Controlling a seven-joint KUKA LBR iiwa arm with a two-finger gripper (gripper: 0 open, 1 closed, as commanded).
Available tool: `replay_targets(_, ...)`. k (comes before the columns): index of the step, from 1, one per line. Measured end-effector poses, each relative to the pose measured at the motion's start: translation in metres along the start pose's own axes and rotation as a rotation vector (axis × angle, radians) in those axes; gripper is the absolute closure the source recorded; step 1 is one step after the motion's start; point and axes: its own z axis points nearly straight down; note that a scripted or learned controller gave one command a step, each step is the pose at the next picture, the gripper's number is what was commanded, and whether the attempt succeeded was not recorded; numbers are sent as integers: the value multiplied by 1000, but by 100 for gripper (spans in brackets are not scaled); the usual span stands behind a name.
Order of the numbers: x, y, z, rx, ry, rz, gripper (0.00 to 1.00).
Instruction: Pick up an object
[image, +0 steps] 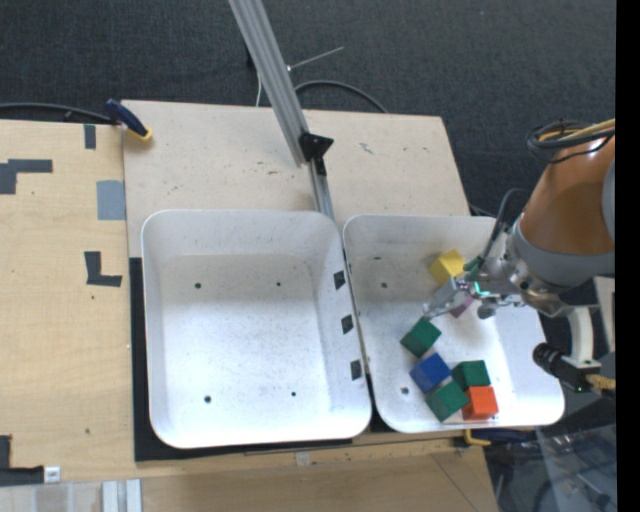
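In the right bin (520, 345) lie several small blocks. A yellow block (448, 266) sits toward the back. A green block (421, 337) lies mid-bin, tilted. Near the front are a blue block (431, 371), two more green blocks (448, 400) (472, 374) and an orange block (482, 402), packed close together. My gripper (453, 299) reaches in from the right and hangs between the yellow block and the tilted green block, just to the right of both. I see no block in it.
The left bin (160, 300) stands beside the right one, and their rims meet at the centre. A metal rail (285, 90) slants down from the top to that junction. The arm's orange band (565, 205) rises over the right bin's edge.
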Motion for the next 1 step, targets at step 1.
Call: replay_targets(1,0,1,-2,-3,-1,-1,0)
